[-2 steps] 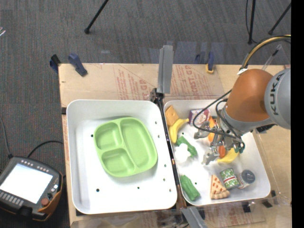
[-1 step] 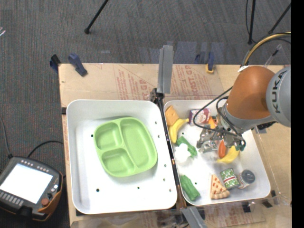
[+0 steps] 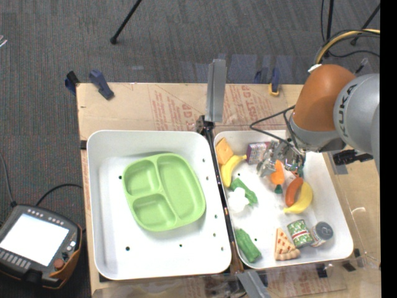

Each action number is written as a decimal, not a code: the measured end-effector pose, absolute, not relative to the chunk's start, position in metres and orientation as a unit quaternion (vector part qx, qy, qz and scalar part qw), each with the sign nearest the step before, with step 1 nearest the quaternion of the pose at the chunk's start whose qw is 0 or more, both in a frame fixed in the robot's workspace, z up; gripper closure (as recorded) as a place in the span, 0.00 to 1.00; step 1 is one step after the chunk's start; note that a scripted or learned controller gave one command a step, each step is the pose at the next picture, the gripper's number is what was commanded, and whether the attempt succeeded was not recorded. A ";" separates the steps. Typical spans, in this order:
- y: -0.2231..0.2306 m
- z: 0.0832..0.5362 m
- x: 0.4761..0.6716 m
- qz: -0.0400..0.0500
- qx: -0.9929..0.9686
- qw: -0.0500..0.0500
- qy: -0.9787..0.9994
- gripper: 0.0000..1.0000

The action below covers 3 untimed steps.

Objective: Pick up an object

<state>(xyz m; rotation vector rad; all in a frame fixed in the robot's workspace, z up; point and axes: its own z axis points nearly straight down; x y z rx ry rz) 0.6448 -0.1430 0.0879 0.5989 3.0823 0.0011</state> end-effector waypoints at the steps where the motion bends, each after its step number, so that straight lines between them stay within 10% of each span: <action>1: -0.142 0.087 0.643 0.001 0.190 -0.004 0.982 0.00; 2: -0.141 0.098 0.646 0.001 0.188 0.001 0.982 1.00; 3: -0.140 0.097 0.644 0.001 0.188 -0.002 0.982 0.00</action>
